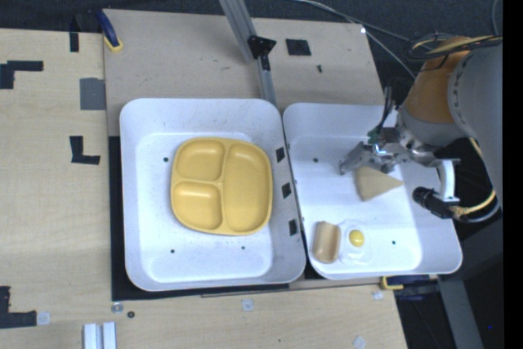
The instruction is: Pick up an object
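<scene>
Arm [474, 94] cut off at 3 o'clock edge. Gripper [372, 159] fingertips too small to judge, open or closed. Upper corner of tan wedge [377, 185] hidden under gripper.

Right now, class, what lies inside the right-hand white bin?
The right bin holds a tan wedge, a small bread roll and a toy fried egg. The gripper reaches in over the wedge's upper corner, hiding the floor beneath it.

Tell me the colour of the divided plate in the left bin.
Yellow; the divided plate shows clearly in the camera view.
</scene>
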